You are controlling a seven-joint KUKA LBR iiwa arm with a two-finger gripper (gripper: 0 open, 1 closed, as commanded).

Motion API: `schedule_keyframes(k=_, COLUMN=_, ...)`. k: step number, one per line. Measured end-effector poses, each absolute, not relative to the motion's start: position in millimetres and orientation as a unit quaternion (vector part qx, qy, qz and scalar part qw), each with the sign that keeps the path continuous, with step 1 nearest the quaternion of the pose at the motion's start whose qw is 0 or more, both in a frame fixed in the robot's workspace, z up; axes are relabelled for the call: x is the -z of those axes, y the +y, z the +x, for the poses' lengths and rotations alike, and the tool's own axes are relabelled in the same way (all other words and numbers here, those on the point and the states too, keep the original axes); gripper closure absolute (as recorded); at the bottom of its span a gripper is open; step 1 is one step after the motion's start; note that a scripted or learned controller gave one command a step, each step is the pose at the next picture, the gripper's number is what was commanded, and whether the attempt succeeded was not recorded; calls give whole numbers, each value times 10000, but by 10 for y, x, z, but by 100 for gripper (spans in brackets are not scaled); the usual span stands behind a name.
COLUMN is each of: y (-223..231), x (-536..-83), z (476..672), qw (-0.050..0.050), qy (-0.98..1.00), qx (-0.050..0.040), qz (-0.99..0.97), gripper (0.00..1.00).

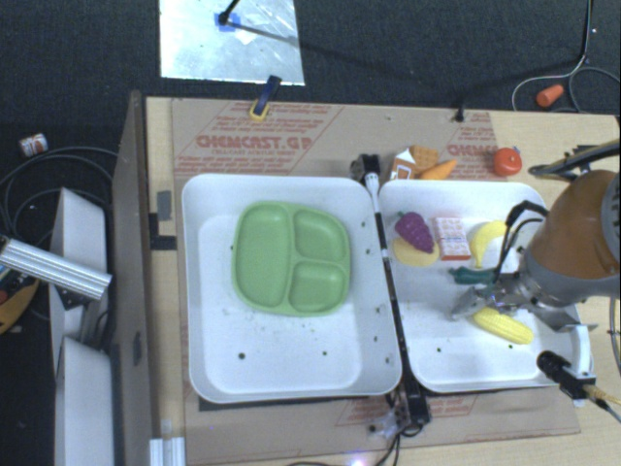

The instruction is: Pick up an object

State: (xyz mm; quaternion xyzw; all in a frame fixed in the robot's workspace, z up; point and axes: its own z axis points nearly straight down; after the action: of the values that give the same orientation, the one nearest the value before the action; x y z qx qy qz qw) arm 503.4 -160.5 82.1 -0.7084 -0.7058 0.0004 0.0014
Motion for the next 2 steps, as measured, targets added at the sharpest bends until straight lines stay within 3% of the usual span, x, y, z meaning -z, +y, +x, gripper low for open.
schedule_keyframes(k=1, y=-1591, x=-956, z=5074, qw=-11, qy=-7075, qx=19, qz=-7067, gripper=100)
schedule_keyframes(k=2, y=-1591, x=-953, z=5073, qw=-10, qy=-7075, qx=18, qz=-7067, gripper=0)
